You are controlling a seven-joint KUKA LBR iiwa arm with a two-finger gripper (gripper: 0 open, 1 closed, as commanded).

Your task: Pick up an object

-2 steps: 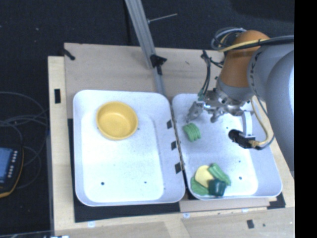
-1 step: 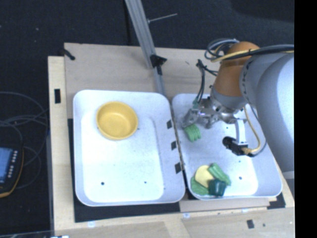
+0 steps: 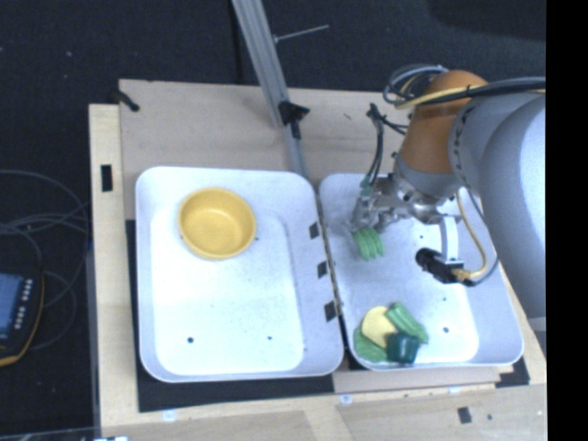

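We see the gripper (image 3: 369, 220) in the right bin (image 3: 487, 333), near its left wall, fingers closed on a light-green ridged object (image 3: 369, 243). A yellow and green cluster (image 3: 390, 333) occupies the front edge; the yellow bowl (image 3: 218, 222) sits in the left bin (image 3: 230, 333).

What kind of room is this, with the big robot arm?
Probably a robot lab or test bench: a grey arm reaches over two white bins, with a yellow bowl and small toy-like pieces to practise picking up.

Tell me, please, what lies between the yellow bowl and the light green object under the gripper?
Camera view: bare floor of the left bin, then the two bins' adjoining rims, between yellow bowl and light green object.
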